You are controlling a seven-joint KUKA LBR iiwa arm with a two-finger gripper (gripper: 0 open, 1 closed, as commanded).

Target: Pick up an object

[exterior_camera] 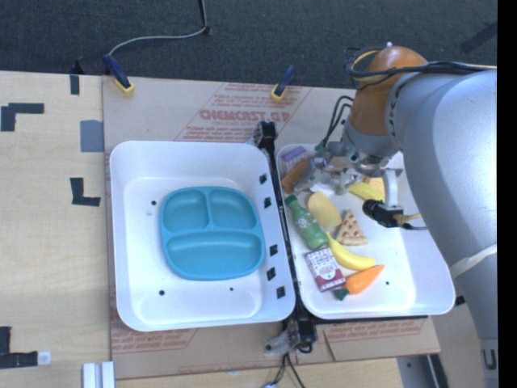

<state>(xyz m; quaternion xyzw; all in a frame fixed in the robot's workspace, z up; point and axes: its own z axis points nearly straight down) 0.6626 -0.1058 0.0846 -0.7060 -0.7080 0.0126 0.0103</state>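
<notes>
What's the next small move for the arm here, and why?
Probably a short, straight descent. The gripper hangs over the top of the right bin, just above the pale yellow cylinder and green bottle. Nothing shows held. The toys are tightly packed, so sideways travel risks knocking neighbours like the pizza slice.

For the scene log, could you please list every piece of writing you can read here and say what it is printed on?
"CHEMCAST GP" in red, on the brown sheet under the bins; it repeats across the sheet, and the other copies are too faint to read.
The red box in the right bin has a white label, too small to read.
</notes>
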